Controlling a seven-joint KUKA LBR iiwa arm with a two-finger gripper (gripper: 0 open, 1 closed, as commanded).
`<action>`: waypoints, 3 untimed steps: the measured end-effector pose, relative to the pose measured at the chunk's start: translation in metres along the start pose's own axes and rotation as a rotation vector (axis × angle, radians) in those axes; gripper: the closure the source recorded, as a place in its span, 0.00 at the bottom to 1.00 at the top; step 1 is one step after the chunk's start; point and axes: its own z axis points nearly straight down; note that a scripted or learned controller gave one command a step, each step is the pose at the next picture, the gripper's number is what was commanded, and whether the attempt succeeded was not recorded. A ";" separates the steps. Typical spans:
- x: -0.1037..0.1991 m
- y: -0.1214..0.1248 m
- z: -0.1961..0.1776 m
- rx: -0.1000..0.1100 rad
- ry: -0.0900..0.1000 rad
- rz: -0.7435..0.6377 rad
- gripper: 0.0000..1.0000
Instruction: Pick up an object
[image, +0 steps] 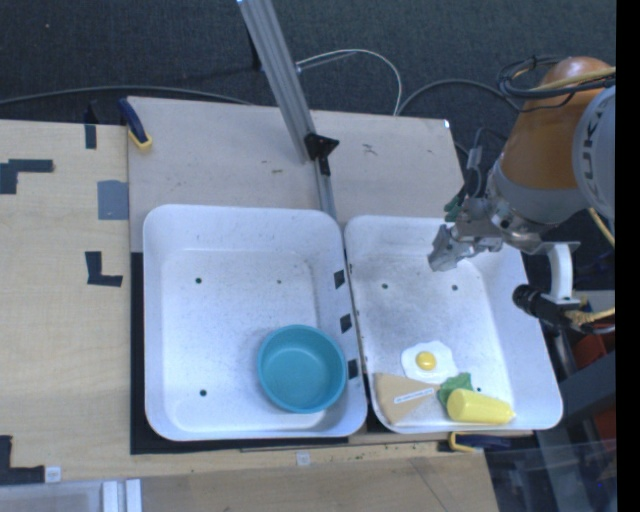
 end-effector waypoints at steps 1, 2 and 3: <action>0.000 0.001 -0.029 0.003 0.000 0.001 1.00; 0.058 0.011 -0.014 0.008 0.000 0.001 1.00; 0.113 0.007 0.000 0.009 0.001 -0.004 1.00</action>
